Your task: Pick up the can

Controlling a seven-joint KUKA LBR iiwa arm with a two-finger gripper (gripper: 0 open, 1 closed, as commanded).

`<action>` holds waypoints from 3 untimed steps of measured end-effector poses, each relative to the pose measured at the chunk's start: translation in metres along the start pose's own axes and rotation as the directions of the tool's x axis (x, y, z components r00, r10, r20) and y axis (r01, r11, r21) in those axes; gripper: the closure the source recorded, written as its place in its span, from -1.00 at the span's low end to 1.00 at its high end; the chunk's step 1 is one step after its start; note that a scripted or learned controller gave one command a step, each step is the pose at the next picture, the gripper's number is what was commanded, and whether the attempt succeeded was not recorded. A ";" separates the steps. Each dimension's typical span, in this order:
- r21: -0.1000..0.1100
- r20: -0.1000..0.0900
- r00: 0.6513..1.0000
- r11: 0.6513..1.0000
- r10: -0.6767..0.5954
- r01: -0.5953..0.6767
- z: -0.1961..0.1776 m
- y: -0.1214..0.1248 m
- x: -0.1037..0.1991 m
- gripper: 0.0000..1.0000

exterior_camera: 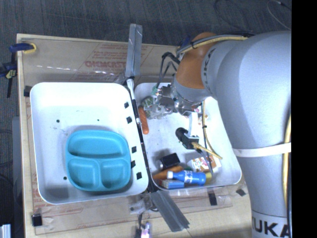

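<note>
My gripper [157,106] is low over the far left corner of the right bin [225,148], below the orange wrist band. A small greenish and silvery thing [148,103], which may be the can, sits right at the gripper's tip by the bin's left wall. The gripper's own parts blur into it, so I cannot tell whether it is between them.
An orange stick-shaped thing [143,121] lies along the right bin's left wall. Near the front are a black block [170,160], a blue bottle [190,177], an orange item [162,173] and a small printed packet [200,163]. The left bin [49,108] holds a blue divided tray [99,158].
</note>
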State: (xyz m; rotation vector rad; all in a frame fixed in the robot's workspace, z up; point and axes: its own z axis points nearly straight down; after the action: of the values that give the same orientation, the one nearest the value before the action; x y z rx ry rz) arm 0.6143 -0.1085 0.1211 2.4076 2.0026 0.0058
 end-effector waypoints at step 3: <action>0.012 -0.005 1.000 1.000 -0.020 0.020 0.019 0.041 -0.015 1.00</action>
State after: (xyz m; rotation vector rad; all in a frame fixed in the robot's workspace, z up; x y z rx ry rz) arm 0.6519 -0.1303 0.1031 2.3969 2.0340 -0.0008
